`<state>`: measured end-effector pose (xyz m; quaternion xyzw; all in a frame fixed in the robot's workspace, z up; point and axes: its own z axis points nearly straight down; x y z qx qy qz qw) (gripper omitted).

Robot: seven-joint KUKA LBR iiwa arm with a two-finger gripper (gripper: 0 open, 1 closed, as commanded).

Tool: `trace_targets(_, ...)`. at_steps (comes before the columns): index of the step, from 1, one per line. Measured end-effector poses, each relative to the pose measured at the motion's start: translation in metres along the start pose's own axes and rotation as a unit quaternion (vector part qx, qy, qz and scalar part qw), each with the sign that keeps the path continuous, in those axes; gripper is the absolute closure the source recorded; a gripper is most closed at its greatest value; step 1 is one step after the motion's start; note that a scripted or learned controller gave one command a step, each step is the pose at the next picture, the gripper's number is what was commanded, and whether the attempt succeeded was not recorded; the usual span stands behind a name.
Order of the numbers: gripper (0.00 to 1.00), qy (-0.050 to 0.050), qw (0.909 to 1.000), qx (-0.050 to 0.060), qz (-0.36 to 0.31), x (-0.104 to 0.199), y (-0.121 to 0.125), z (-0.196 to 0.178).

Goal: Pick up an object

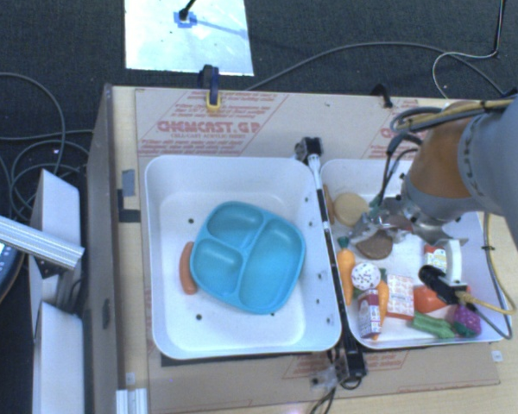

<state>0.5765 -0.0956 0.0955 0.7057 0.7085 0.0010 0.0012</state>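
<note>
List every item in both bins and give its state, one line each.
Blue divided plate: flat in the left bin, compartments bare.
Hot dog: lying beside the plate's left edge.
Gripper: low in the right bin, above the brown disc.
Carrot: lying by the divider.
Small bottle: lying down.

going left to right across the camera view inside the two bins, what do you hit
Orange hot dog → blue divided plate → orange carrot → brown round patty under the gripper → white packet with red print → purple grapes.
</note>
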Motion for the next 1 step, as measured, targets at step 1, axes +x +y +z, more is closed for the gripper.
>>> trace_targets(1,1.0,0.001,1.0,0.0,0.0,0.0684,-0.0246,-0.0897)
